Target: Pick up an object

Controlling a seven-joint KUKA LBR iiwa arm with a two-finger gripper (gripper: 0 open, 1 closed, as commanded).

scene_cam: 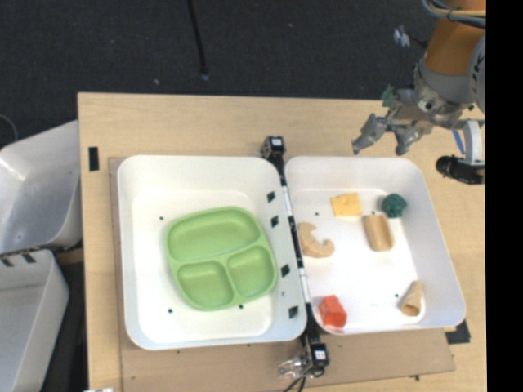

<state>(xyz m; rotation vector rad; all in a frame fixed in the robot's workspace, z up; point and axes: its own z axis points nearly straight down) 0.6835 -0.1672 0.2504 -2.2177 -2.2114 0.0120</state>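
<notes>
The right bin [425, 186] holds several small objects: a yellow block [346, 205], a dark green ball [395, 204], a tan cylinder [377, 233], a curved beige piece [314, 242], a red block [332, 312] and a tan cone [411, 299]. My gripper [384, 140] hangs above the bench just beyond the right bin's far edge, well clear of the objects. Its two fingers [365, 135] are spread apart with nothing between them.
The left bin [131, 219] holds a green divided tray [221, 256]. A black hinge strip [288, 227] runs between the two bins. White boxes [33, 194] stand off the bench at the left.
</notes>
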